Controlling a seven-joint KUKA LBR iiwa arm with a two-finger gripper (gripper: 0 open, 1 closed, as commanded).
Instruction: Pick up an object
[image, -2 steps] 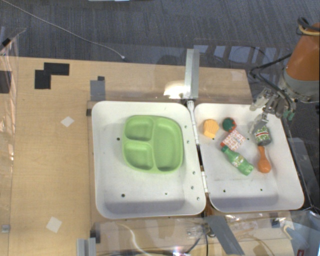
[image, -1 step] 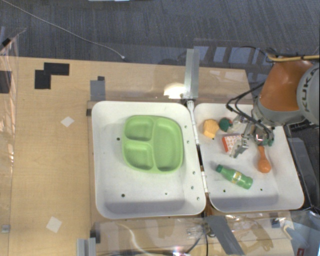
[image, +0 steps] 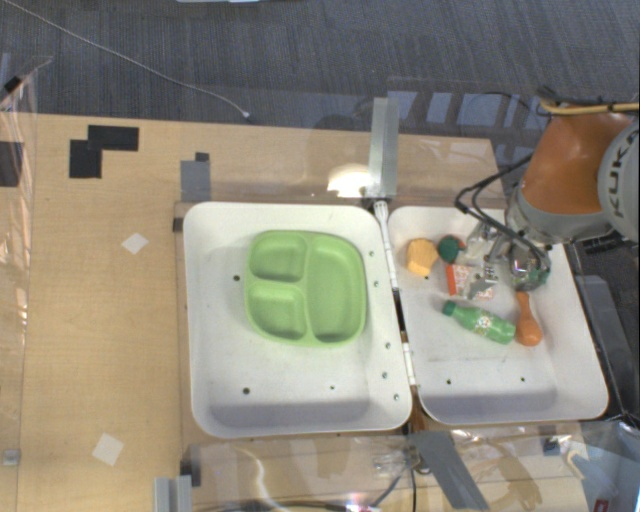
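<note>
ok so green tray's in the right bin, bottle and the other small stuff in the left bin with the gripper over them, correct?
Not quite: the bins are swapped. The camera view shows the green tray in the left bin, and the bottle and other small items in the right bin. The gripper is over those items, as you said.

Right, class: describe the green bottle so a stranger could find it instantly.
Find the right white bin. Among its small items under the arm, the green bottle lies on its side nearest the front. Its neighbours are yellow, orange or red; it alone is long and green.
</note>
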